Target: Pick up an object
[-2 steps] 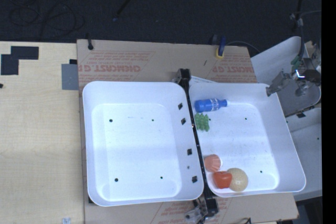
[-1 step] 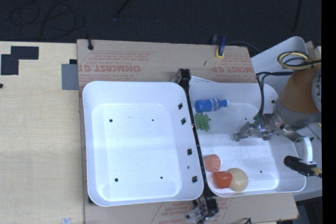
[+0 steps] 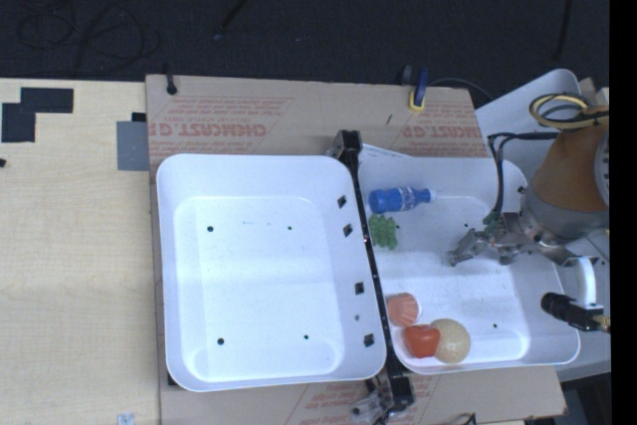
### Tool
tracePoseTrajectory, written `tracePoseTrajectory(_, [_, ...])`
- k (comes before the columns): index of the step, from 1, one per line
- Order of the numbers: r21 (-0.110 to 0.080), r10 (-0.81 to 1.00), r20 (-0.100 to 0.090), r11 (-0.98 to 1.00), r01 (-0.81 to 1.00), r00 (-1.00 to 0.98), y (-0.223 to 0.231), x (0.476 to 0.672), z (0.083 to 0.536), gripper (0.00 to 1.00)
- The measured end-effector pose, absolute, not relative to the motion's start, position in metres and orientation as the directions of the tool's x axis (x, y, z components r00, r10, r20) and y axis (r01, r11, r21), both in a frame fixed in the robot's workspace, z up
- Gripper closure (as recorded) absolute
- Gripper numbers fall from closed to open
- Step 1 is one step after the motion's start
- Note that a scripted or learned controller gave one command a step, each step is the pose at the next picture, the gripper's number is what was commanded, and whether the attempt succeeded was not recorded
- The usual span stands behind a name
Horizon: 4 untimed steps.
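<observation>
Jaws (image 3: 460, 255) spread open, gripping nothing, low over the right bin (image 3: 498, 358) floor.

Grey arm (image 3: 577, 214) with orange band, black cable, metallic end effector (image 3: 468, 252).

Both bins are white: the left bin (image 3: 189, 184) and the right bin (image 3: 498, 353). Inside the right bin lie a blue bottle (image 3: 399, 199), a green cluster (image 3: 383, 232), a red piece (image 3: 422, 340), a cream ball (image 3: 451, 340) and a salmon-pink piece (image 3: 402, 309).
</observation>
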State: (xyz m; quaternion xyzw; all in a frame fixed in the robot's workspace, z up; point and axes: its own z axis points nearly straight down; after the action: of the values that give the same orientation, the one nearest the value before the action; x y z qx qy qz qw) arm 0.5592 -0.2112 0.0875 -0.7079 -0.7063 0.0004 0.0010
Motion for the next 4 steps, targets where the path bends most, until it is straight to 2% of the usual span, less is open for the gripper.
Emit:
tracePoseTrajectory(1, [0.01,1.0,-0.004,0.003,1.0,-0.003,-0.214,0.613,0.191,0.0])
tracePoseTrajectory(2, [-0.002,1.0,0.0,0.002,1.0,-0.002,-0.214,0.609,0.194,1.0])
tracePoseTrajectory(3, [-0.007,1.0,0.002,-0.003,1.0,0.003,-0.214,0.537,0.196,1.0])
tracePoseTrajectory(4, [-0.01,1.0,0.004,-0.002,1.0,0.002,-0.213,0.477,0.141,1.0])
